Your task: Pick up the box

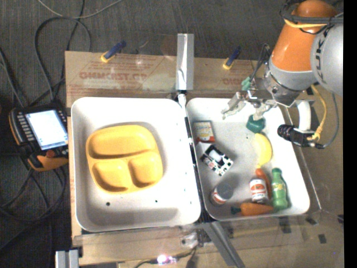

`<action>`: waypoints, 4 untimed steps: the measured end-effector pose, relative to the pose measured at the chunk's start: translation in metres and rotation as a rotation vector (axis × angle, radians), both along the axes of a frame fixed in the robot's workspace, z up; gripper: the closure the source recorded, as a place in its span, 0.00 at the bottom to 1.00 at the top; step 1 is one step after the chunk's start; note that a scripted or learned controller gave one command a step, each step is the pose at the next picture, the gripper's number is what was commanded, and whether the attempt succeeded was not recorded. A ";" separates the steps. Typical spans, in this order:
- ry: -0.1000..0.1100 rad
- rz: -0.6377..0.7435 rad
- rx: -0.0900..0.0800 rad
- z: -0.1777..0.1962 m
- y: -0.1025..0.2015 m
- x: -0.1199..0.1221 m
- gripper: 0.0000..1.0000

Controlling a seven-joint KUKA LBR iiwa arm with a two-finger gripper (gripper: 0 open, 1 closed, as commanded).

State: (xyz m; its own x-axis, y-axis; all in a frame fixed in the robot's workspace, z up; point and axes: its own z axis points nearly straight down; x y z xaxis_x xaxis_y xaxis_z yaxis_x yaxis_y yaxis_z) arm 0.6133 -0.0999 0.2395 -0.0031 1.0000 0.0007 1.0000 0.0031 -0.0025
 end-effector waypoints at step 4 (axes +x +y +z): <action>0.005 -0.454 -0.005 -0.141 -0.035 0.056 1.00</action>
State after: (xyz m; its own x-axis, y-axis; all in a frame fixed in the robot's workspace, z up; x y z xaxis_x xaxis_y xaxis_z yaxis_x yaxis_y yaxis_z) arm 0.6691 -0.1344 0.0987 0.4356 0.9001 -0.0051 0.9001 -0.4356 -0.0059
